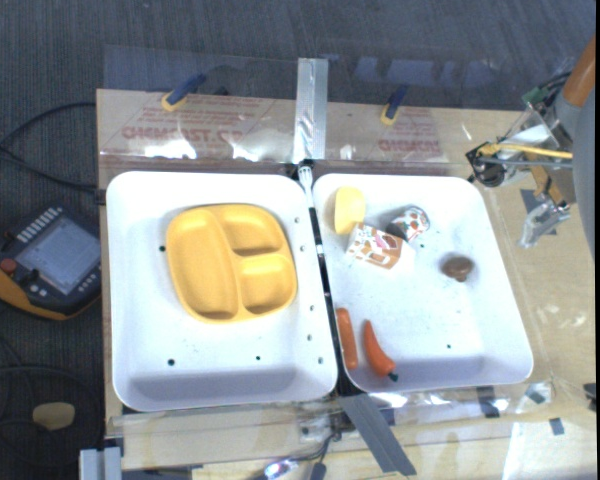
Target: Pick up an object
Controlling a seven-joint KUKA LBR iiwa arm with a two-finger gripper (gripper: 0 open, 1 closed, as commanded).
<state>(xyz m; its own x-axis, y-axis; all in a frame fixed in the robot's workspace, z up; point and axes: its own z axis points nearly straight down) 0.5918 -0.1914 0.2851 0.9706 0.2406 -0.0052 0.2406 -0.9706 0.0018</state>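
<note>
White bins [120, 298], tool [540, 213] beside right rim

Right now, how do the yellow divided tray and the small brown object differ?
The yellow divided tray lies in the left bin; the small brown object sits in the right bin. The tray is far larger, squarish with compartments; the brown object is small and rounded. Both rest apart from other items.
</note>
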